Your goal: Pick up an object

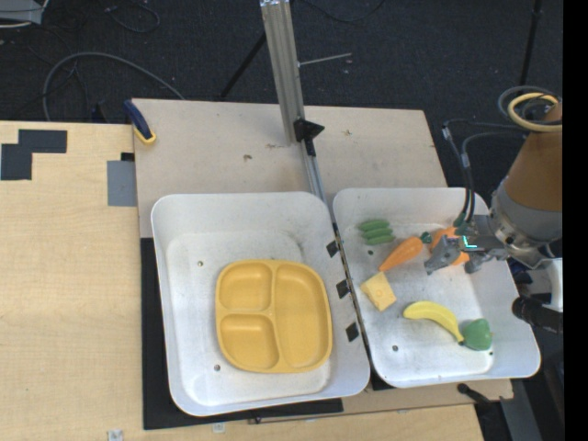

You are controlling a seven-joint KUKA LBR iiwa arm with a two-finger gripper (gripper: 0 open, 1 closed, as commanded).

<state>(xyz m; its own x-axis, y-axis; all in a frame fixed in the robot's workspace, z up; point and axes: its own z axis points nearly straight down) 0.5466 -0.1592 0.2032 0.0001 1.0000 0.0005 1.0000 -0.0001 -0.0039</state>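
Camera view, looking down on the surface point(73, 274): two white bins side by side. Left bin point(184, 237) with a yellow divided plate point(274, 316). Right bin point(514, 356) with green pods point(375, 231) at the far side, an orange carrot point(401, 253), a cheese wedge point(378, 292), a banana point(434, 318) and a green piece point(477, 334) near the front. Hand point(447, 254) low over the right bin, just right of the carrot tip; opening of the hand impossible to tell, nothing seen held.

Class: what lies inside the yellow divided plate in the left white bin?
The yellow divided plate shows three bare compartments with nothing in them. The bin floor beneath it is covered.
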